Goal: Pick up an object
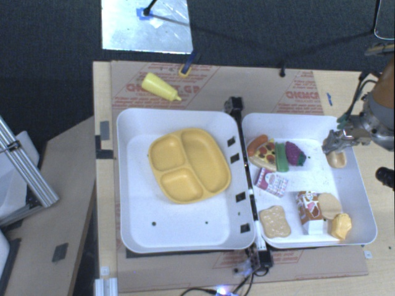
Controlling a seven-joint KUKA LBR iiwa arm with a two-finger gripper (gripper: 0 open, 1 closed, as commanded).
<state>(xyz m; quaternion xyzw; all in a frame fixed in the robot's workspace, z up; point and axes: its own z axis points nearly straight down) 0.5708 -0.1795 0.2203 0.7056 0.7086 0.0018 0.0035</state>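
the gripper [338, 142] sits at the far right edge of the right bin [364, 217], low over its upper right corner; whether it is clenched or released cannot be told from this angle. a small tan object [337, 159] lies just below it, close against it (contact not confirmed, and nothing is visibly grasped). further left in the same bin lie a pizza slice [261, 151], a green piece [282, 156] and a purple grape cluster [297, 153], bunched together. below them is a pink and white packet [271, 182]. along the near edge sit a cracker [274, 221], a small carton [308, 211], a tan round item [329, 203] and a yellow lump [340, 226]. the left bin [139, 227] holds a yellow divided plate [189, 164]. a yellow squeeze bottle [160, 86] lies on the bench [259, 82] behind the left bin.
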